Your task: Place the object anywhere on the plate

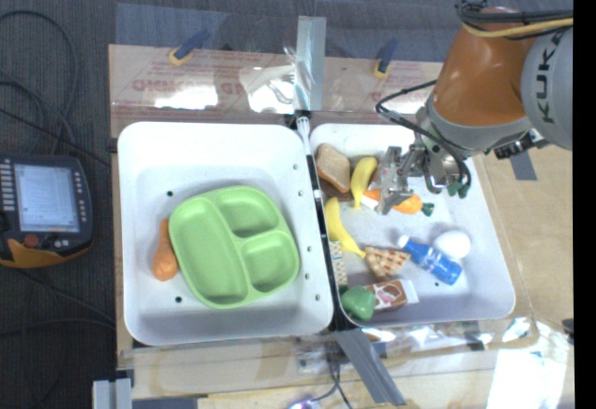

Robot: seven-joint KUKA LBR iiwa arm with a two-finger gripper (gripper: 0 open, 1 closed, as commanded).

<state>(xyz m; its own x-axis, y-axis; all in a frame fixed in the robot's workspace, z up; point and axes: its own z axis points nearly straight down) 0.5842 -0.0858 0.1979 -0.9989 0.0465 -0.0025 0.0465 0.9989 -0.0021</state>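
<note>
The grey arm with its orange band reaches in from the right and hangs its two-finger metal gripper (402, 176) low over the far part of the right white bin (494, 291), directly above a small orange toy carrot with a green tip (406, 205). That carrot seems to be the object in hand — it sits right at the fingertips, its long axis running left to right, green end to the right. Whether the fingers have closed on it or merely stand over it I cannot tell, since the gripper body hides the contact. The relation that matters for the coming move is plain: the light-green three-compartment plastic plate (233, 246) lies well to the left and somewhat nearer, in the left white bin (140, 151), across the divider wall between the two bins. Any carry must rise over that wall and travel left. Counting the right bin: one brown bread-like piece (331, 167), two yellow toy bananas — one upright beside the bread (362, 178), one curved along the left wall (339, 230) — one tan pizza-like wedge (386, 260), one blue and white bottle (436, 260), one green round toy (358, 303), one small brown-red packet (395, 293), and the carrot. The left bin holds one plate and one orange elongated toy (165, 254) touching the plate's left rim.
</note>
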